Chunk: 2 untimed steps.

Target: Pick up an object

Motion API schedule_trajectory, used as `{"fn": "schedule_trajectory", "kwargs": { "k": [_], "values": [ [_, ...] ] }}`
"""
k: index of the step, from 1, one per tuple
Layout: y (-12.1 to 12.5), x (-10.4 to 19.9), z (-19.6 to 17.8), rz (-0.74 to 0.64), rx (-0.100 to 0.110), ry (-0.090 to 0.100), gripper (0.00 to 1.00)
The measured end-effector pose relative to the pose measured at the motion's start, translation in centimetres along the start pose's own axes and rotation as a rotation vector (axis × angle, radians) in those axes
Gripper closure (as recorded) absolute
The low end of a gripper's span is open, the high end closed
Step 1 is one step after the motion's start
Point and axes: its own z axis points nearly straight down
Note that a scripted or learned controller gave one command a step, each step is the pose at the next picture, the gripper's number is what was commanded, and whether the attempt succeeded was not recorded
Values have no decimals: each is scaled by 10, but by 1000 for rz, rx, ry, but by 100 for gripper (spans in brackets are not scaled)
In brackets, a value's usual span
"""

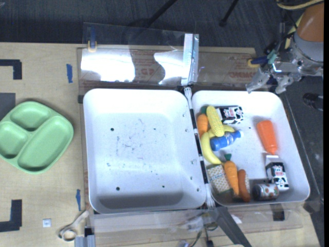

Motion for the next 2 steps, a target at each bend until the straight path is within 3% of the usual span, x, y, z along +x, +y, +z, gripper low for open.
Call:
{"fn": "schedule_trajectory", "kwargs": {
  "k": [1, 2],
  "values": [
    [-43, -30, 53, 90, 2, 0, 0],
    [-99, 10, 70, -59, 2, 1, 0]
  ]
}}
